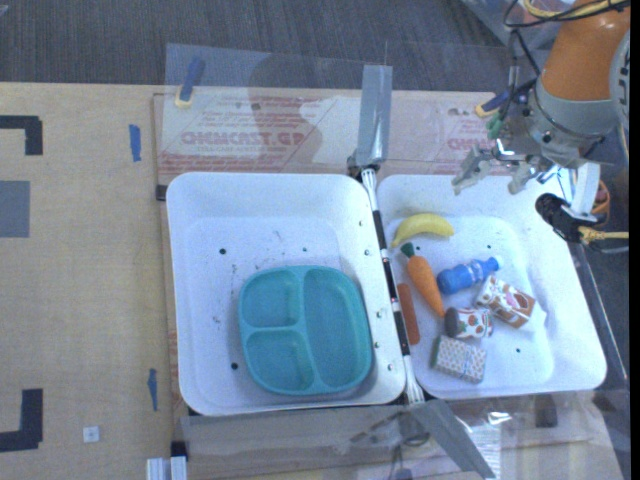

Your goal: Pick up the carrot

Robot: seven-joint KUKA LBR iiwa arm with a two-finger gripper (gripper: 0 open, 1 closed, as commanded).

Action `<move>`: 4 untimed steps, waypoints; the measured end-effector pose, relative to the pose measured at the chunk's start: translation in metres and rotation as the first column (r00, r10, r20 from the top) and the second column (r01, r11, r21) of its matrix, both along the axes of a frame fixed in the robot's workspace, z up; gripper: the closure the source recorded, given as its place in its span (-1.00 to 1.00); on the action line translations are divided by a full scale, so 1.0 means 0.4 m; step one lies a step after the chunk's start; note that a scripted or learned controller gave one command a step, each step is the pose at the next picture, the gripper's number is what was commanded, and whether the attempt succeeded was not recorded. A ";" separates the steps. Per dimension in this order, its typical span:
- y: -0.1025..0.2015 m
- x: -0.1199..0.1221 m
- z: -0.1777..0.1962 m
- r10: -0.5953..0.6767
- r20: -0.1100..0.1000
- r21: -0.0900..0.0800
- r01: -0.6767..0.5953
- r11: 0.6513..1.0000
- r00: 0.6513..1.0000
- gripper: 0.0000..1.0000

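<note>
Table point(80, 268) carries two white bins. Left bin point(200, 208) holds a teal divided tray point(300, 330). Right bin point(570, 348) holds the carrot point(427, 284) near its left wall, banana point(422, 228) just above it, blue bottle point(466, 273) beside it. Gripper point(497, 171) hangs over the right bin's far rim, jaws apart, gripping nothing, well clear of the carrot.

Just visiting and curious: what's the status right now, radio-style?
Pincer open, above right bin's far edge, holding nothing. Carrot lies in right bin, untouched. Banana and blue bottle close beside it.
</note>
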State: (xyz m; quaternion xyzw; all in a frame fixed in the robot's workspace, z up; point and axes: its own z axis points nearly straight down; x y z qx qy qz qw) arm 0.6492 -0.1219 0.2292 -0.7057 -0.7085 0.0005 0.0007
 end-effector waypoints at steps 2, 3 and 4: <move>0.064 -0.261 -0.304 0.171 -0.002 0.002 -0.171 0.985 0.985 -1.00; 0.048 -0.238 -0.353 0.041 0.006 0.001 -0.041 0.999 0.999 -1.00; 0.041 -0.235 -0.325 0.035 0.012 -0.001 -0.035 0.999 0.999 1.00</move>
